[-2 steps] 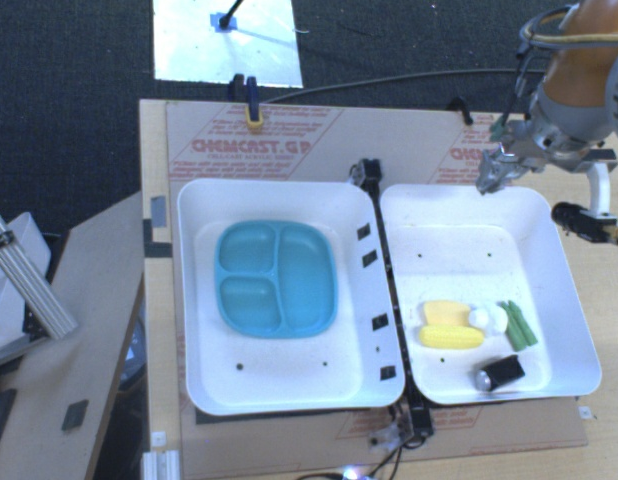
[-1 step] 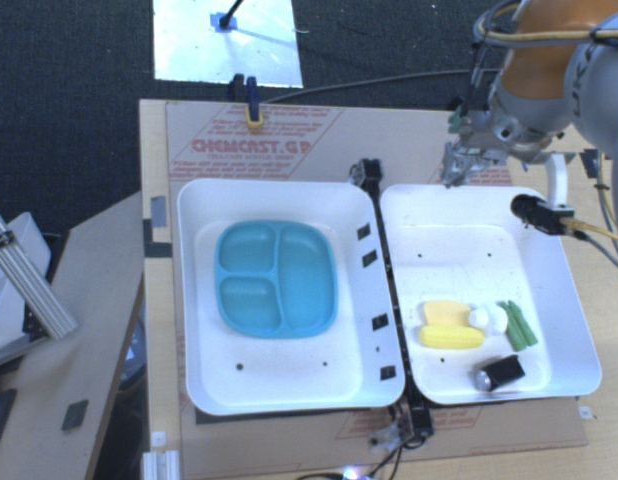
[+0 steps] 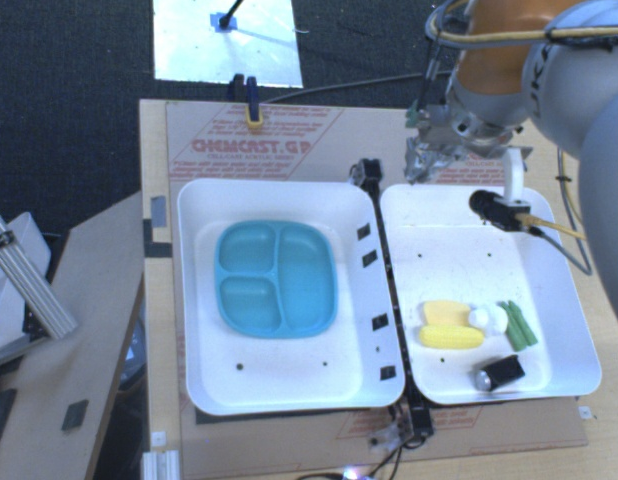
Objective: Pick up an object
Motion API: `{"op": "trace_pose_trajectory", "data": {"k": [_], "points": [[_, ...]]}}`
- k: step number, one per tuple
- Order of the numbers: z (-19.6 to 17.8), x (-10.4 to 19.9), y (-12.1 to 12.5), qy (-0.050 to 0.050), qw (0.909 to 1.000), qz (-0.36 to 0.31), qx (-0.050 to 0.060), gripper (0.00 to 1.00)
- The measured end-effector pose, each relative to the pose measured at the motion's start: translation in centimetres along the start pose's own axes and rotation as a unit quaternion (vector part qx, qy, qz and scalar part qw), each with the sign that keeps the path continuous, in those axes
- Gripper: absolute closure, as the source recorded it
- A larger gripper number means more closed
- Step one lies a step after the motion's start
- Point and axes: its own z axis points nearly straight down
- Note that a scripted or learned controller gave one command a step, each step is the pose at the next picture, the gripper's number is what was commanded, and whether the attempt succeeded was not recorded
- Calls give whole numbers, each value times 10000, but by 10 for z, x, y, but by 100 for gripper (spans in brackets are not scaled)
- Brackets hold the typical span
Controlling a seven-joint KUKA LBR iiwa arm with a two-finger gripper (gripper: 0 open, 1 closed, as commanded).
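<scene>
I see a smooth blue plastic divided plate [image 3: 277, 278] mid left bin [image 3: 204, 368]. Near the right bin's [image 3: 559, 268] front edge lie a yellow block [image 3: 445, 313], a glossy yellow banana-shaped toy [image 3: 451, 337], a green pod [image 3: 518, 324] and a black cylinder [image 3: 502, 372]. The gripper [image 3: 426, 163] hovers above the back edge; its jaws I cannot tell. Approach stage: I'd judge it must descend frontward.

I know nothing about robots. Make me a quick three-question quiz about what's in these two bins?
1. True or false: the blue divided plate lies in the left bin.
2. Which lies nearest the right bin's front edge? A) yellow block B) black cylinder C) green stalks
3. Fill in: the gripper hangs above the right bin's ____ left corner.

Key: 1 true; 2 B; 3 back.
</scene>
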Motion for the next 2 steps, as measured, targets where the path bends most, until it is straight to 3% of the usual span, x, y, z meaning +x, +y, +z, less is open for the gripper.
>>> {"op": "trace_pose_trajectory", "data": {"k": [2], "points": [[-8, 104, -5, 1, 10000, 4, 0, 100]]}}
